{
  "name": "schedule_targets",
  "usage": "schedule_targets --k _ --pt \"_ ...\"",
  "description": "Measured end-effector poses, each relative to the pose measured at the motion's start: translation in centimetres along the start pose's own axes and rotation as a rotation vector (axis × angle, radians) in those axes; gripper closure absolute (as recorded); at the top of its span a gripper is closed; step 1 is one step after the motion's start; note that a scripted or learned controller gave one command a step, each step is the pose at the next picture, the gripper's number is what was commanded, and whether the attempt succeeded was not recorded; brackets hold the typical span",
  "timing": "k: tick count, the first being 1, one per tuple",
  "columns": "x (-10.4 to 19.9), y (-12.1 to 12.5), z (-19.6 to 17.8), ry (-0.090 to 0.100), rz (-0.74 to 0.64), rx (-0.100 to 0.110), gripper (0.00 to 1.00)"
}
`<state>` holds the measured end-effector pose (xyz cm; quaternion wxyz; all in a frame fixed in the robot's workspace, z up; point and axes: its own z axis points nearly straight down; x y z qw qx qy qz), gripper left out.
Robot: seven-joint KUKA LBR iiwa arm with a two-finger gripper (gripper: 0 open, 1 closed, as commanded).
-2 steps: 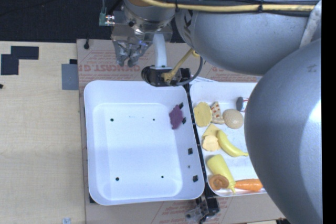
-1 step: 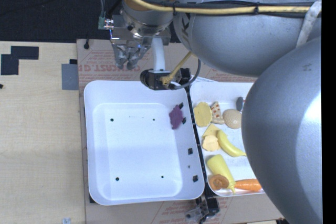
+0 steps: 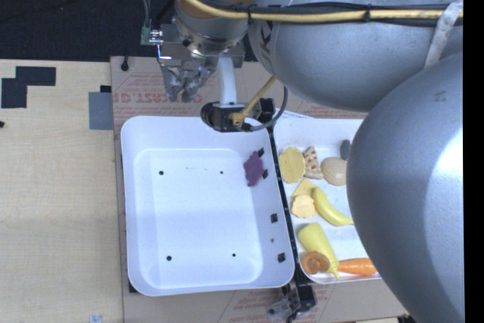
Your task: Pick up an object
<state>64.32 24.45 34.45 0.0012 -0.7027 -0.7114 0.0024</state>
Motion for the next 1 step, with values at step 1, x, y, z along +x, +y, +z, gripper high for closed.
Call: schedule_targets --k 1 --pt "0.0 0.01 0.79 -0.001 -0.001 0.0 1.0"
